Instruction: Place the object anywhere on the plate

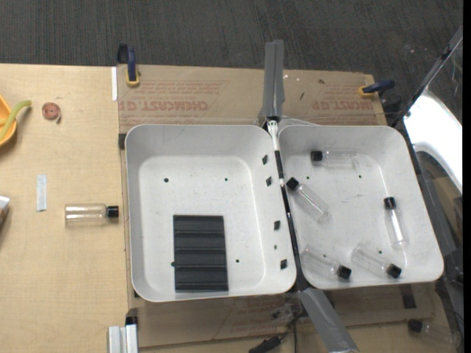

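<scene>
Five clear vials [307, 198] are being kept scattered across the right bin [346, 223]; a black ridged plate [199, 253] is being carried against the left bin's [199, 171] near edge

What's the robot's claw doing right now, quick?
Gripper: cannot be told. The vials lie loose in the right bin; the dark plate sits in the left bin.

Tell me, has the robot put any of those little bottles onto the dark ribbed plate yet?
Nothing done yet: the dark ribbed plate in the left bin carries nothing. Nothing is in hand either. Five clear vials, like this one, still lie in the right bin, so picking and placing remain.
</scene>
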Controlling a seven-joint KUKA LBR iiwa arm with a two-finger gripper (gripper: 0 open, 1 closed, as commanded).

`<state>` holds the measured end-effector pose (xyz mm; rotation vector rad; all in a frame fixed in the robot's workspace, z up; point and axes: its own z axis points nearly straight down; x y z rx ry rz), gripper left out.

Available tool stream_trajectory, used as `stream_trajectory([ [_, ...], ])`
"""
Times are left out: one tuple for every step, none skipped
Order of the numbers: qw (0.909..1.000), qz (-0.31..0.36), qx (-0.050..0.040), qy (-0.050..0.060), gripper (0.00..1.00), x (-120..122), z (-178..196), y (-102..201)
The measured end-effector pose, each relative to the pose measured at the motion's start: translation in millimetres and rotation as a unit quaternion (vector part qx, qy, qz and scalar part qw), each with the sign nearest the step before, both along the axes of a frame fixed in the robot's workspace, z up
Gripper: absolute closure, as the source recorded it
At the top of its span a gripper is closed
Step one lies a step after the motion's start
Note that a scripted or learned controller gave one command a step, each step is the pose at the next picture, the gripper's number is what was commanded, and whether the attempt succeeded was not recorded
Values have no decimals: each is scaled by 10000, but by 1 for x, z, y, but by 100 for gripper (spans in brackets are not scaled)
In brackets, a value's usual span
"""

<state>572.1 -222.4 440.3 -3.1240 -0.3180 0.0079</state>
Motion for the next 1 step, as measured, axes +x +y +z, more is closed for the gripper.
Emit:
stream_trajectory([
  [10000, 73, -3, -3, 0, 61, -1, 73],
])
